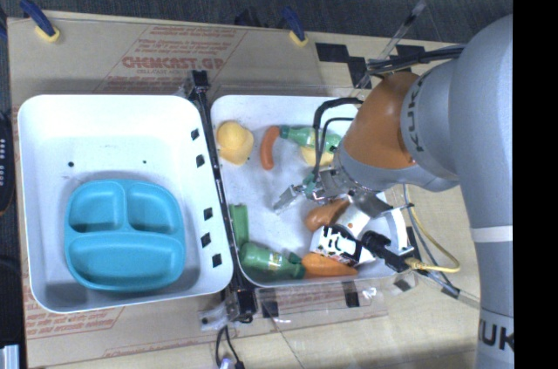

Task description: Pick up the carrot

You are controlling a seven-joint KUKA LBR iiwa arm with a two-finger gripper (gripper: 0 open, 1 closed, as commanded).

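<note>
An orange carrot (330, 264) lies along the front wall of the right bin (261, 110), its tip pointing right. My gripper (293, 195) hangs over the middle of that bin, about a hand's width behind and left of the carrot, with nothing visibly in it. A smaller orange-red tapered piece (268, 146) lies at the back of the bin, behind the gripper. A brownish-orange oblong item (327, 212) sits just right of the gripper, partly under the wrist.
The right bin also holds a yellow round fruit (234, 140), a green bottle (303, 134) with a yellow item (316, 154) beside it, a green bottle (270, 261) touching the carrot's left end, a small green piece (239, 223) and a black-and-white item (336, 243). A blue divided tray (126, 235) sits in the left bin (52, 123).
</note>
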